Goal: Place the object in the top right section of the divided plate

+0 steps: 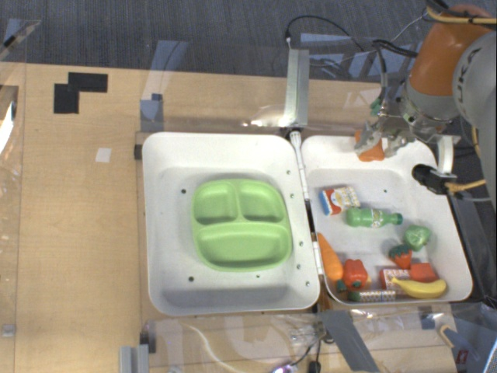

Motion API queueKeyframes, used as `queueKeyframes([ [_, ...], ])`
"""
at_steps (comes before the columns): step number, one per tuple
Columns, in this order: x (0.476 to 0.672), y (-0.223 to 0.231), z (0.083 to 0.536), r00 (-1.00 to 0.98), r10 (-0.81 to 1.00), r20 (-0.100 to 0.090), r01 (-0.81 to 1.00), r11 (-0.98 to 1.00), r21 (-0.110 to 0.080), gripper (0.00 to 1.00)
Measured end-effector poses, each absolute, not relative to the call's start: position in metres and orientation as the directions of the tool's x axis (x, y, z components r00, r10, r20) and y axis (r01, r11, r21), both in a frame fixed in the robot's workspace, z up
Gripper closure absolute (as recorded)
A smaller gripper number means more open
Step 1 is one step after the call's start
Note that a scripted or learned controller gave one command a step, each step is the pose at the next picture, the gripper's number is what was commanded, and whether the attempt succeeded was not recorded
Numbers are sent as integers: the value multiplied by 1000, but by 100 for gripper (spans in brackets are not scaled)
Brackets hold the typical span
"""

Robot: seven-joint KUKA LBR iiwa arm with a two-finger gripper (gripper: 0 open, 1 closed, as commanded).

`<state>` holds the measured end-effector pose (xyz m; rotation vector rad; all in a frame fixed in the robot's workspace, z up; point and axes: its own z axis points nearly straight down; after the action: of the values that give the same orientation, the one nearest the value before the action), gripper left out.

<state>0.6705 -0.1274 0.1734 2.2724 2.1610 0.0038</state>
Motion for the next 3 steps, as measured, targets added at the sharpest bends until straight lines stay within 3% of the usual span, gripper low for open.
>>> queueKeyframes([
  [1, 591, -105, 118, -80, 997, 0, 997, 80, 3, 100],
  [2, 562, -127, 226, -160, 987, -2, 987, 160, 7, 100],
  [3, 547, -54, 189, -102, 995, 0, 995, 102, 3, 100],
])
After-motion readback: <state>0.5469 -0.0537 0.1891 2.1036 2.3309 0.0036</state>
